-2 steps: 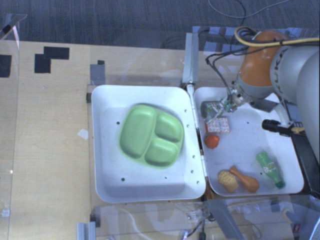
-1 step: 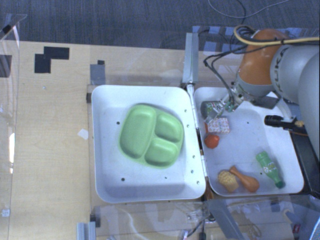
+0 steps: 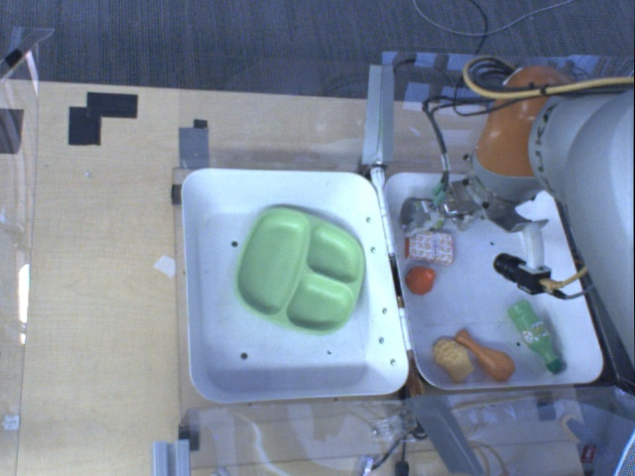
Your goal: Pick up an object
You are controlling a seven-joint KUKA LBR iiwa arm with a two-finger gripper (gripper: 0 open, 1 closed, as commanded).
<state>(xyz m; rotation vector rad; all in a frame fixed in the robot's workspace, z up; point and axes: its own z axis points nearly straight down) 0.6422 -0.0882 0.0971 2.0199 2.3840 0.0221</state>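
Arm (image 3: 585, 157) cut off at right edge

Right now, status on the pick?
Pincer low in right bin, top-left corner, over checkered packet. Nothing seen gripped. Tomato just below packet; bottle, drumstick apart. Green tray in left bin.

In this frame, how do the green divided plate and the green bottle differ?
The green divided plate lies alone in the left bin; the green bottle shares the right bin with other items. The plate is far larger than the bottle. The plate is pale green, broad and split into compartments; the bottle is darker green, slim and lying on its side. Both are green and sit apart from the gripper.
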